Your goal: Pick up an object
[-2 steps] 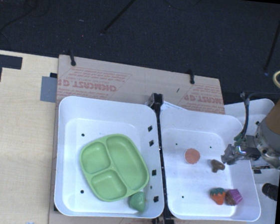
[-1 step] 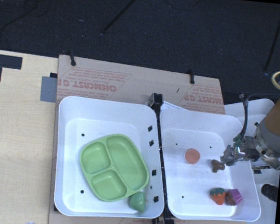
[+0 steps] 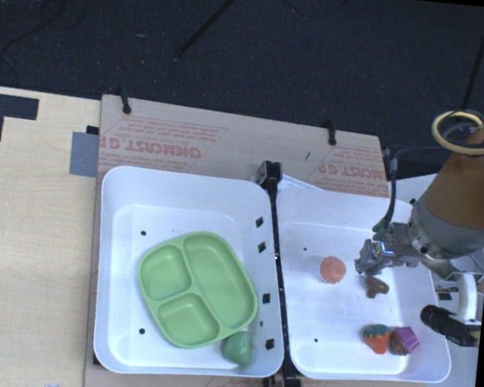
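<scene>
In the right bin point(image 3: 329, 346) lie a pink round disc point(image 3: 332, 270), a small brown object point(image 3: 376, 288), an orange-red toy with a green top point(image 3: 376, 338) and a purple piece point(image 3: 404, 339). My gripper point(image 3: 374, 261) hangs over the right bin's right side, just above the brown object and to the right of the pink disc. The fingers point down and left; nothing shows between them.
The left bin point(image 3: 127, 210) holds a green divided plate point(image 3: 196, 289) and a green rounded object point(image 3: 239, 348) at its front right corner. A black divider point(image 3: 272, 270) runs between the bins. The arm's grey and orange body point(image 3: 459, 196) looms at the right.
</scene>
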Controlling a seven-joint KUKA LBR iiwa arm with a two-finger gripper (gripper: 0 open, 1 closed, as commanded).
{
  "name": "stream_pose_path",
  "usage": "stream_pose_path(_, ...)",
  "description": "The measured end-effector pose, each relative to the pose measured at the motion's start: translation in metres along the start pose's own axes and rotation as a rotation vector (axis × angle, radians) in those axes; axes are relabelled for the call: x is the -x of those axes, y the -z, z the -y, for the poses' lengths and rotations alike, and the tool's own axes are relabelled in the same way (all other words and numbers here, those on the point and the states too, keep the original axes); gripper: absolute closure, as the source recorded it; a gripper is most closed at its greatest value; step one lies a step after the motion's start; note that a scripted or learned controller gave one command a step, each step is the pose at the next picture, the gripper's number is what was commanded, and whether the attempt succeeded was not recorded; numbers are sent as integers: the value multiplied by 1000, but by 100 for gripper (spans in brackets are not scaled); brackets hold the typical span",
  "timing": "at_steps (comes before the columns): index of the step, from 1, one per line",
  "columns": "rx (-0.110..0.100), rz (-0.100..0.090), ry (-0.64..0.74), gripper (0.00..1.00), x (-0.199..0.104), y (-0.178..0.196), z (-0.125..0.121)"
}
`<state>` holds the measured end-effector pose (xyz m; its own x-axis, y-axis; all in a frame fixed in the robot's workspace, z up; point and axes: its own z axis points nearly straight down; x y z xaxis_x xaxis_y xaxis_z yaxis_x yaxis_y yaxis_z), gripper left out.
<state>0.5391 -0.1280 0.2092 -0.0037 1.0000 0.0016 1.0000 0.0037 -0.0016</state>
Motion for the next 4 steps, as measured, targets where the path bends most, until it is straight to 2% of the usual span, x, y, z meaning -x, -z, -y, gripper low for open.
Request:
stream_pose_path(1, 0, 1, 1, 100, -54, 11, -18)
stream_pose_path(2, -2, 0, 0, 100, -102, 2, -28)
stream_pose_path(3, 0, 1, 0, 100, -152, 18, -38)
stream_pose_path(4, 0, 0, 0, 100, -200, 18, -59)
